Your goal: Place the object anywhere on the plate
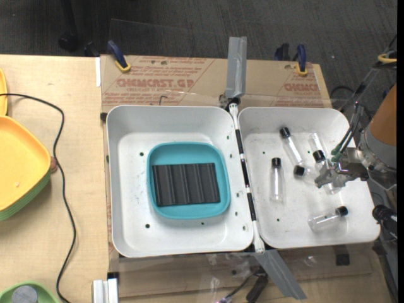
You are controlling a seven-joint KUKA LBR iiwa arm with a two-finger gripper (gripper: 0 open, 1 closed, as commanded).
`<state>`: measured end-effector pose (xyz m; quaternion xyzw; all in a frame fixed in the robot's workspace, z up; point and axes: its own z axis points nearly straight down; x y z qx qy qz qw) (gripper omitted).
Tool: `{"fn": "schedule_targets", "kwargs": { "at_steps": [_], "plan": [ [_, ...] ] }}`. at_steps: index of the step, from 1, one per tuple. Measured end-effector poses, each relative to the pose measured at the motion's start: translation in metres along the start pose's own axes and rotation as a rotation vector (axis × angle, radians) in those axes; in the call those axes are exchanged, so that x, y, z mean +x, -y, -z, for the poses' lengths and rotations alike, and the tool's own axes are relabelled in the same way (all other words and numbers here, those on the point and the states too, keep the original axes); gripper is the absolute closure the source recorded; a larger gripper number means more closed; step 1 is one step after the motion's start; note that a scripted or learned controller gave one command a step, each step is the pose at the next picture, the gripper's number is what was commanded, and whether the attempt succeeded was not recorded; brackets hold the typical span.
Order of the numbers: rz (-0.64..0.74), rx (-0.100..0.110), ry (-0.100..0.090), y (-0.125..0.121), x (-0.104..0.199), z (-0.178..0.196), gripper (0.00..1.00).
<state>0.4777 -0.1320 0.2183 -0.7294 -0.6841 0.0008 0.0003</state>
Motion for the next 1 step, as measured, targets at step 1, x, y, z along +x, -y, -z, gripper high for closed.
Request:
{"fn": "schedule_targets", "kwargs": {
  "at_steps": [1],
  "plan": [
    [0.000, 0.000, 0.000, 0.0000, -0.0001, 0.0000, 0.00]
  ]
}}
